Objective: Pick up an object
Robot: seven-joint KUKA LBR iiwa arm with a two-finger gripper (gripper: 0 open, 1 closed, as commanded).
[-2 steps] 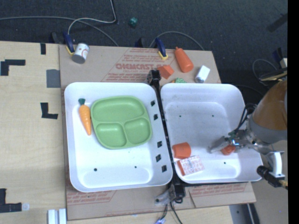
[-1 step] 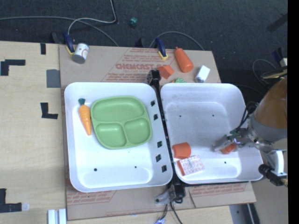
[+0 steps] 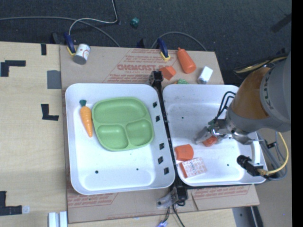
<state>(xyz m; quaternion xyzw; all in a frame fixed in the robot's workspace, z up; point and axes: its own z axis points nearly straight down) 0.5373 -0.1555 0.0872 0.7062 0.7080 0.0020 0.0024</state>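
My gripper (image 3: 207,136) is down inside the right bin (image 3: 189,94), near its middle, at the end of the grey arm with the orange band (image 3: 251,100). A small red object (image 3: 211,141) shows right at the gripper's tip, partly hidden by it; I cannot tell whether it is gripped. An orange block (image 3: 184,152) lies just left and in front of the gripper. A red-and-white packet (image 3: 193,167) rests near the bin's front wall.
The left bin (image 3: 75,141) holds a green divided plate (image 3: 123,123) and a toy carrot (image 3: 86,119) beside it. Behind the bins on the cardboard lie an orange bottle (image 3: 186,60), a small orange piece (image 3: 169,72), a white cube (image 3: 205,74) and a small can (image 3: 82,53).
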